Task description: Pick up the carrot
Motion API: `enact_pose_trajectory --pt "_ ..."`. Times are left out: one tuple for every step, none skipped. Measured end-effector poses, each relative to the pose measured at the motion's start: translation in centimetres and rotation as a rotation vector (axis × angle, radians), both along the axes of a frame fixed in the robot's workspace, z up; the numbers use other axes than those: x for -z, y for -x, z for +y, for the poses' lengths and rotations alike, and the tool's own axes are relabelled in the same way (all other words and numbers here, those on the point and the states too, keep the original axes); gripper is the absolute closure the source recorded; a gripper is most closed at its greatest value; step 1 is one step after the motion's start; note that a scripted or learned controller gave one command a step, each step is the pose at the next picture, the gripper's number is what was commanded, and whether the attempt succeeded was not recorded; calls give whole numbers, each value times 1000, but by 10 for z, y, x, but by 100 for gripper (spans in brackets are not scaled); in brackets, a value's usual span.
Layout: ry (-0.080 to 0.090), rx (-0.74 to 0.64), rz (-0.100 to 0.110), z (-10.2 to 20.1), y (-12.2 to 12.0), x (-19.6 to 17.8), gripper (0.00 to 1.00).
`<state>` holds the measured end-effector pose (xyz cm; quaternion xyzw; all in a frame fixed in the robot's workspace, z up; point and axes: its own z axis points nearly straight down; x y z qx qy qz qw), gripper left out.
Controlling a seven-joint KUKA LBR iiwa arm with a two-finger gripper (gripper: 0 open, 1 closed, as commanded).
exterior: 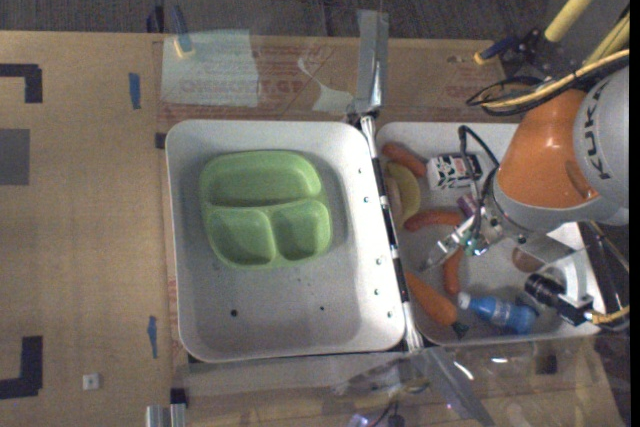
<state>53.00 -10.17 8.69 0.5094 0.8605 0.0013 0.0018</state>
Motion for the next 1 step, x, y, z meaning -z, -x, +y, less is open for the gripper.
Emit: enact_pose_trajectory --pt "2 49 1 -47 34 0 0"
